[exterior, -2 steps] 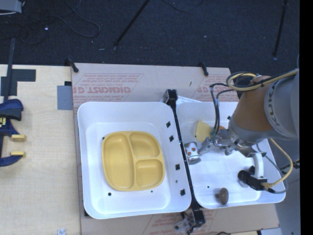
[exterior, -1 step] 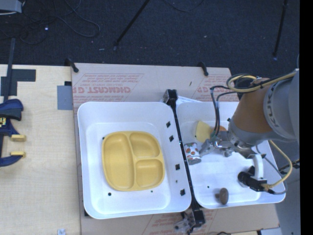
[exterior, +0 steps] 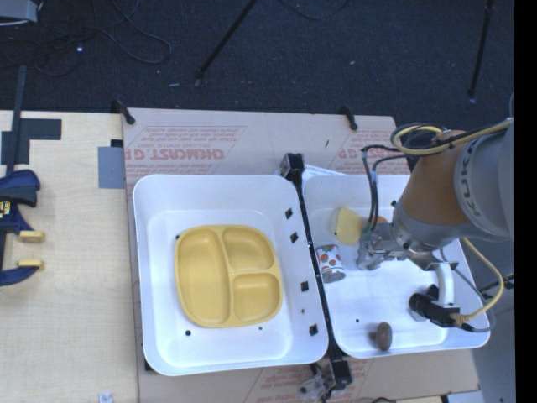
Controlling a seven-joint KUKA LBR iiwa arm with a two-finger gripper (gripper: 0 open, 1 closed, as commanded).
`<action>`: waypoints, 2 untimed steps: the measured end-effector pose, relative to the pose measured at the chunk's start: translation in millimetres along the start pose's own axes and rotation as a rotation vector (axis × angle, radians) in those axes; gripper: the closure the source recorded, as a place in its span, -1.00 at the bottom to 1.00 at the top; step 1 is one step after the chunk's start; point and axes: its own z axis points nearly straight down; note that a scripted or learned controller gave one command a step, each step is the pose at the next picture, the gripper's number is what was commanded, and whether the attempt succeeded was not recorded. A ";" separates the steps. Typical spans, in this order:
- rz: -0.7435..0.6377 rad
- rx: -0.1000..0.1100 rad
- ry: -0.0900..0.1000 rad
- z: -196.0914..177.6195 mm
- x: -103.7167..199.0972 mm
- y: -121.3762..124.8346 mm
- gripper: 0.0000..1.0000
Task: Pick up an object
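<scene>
1. Camera view looked down on two white bins side by side on a cardboard sheet (exterior: 210, 145) over the table (exterior: 67, 326).
2. Left bin (exterior: 159, 225) held a yellow divided plate (exterior: 228, 274), lying flat near its middle.
3. Right bin (exterior: 361, 300) held three small things: a pale yellow object (exterior: 346, 222) toward the far side, a small red-and-white can (exterior: 330, 263) against the divider, and a brown lump (exterior: 382, 335) near the front rim.
4. Arm reached in from the right, and the gripper (exterior: 369, 252) sat low in the right bin, just beside the pale yellow object and near the can.
5. Whether the gripper was clenched or released could not be told, and nothing was seen held in it.
</scene>
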 end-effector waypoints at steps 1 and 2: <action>-0.004 -0.006 0.002 -60.5 -7.2 3.8 1.00; -0.009 -0.005 0.002 -102.8 -8.7 7.0 1.00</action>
